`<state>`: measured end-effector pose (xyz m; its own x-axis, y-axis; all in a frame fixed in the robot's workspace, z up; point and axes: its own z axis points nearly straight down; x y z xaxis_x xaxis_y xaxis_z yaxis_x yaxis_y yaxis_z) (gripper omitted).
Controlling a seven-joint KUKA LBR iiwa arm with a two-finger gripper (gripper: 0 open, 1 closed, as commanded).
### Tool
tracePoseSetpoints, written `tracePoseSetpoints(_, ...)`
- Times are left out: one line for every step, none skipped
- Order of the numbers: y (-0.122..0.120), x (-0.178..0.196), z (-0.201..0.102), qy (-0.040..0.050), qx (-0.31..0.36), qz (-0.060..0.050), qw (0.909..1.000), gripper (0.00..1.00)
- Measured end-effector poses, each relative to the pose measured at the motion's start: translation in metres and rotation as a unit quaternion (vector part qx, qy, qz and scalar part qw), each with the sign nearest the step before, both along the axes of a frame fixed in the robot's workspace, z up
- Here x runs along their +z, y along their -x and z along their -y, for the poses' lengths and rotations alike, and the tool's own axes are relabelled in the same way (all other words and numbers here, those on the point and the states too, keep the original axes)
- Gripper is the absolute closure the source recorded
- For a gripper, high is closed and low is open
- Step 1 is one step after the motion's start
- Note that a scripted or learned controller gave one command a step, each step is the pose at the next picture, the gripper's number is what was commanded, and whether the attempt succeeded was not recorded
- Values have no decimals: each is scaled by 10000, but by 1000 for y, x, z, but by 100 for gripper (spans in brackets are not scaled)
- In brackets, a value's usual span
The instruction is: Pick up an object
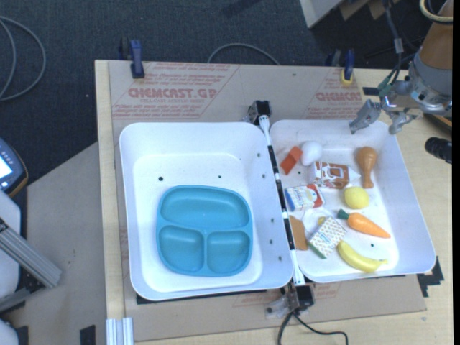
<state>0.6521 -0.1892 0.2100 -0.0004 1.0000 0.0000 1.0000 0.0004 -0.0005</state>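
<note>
Above the far rim of the right bin (402,139), the gripper (379,118) hangs with its fingers (361,120) spread apart, gripping nothing and touching nothing. Below it the toy food lies loose for picking: drumstick (367,163) nearest, lemon (356,198), carrot (367,225), banana (358,257). A blue tray (205,230) sits apart in the left bin (136,192)

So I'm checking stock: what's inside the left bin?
The left bin holds one blue divided tray, its three compartments bare. Whatever lies beneath the tray is covered.
</note>
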Motion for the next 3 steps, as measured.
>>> tracePoseSetpoints(18,-131,22,-29,-10,-51,10000,0)
tracePoseSetpoints(13,-112,22,8,8,17,10000,100)
tracePoseSetpoints(25,-123,-36,4,18,15,10000,100)
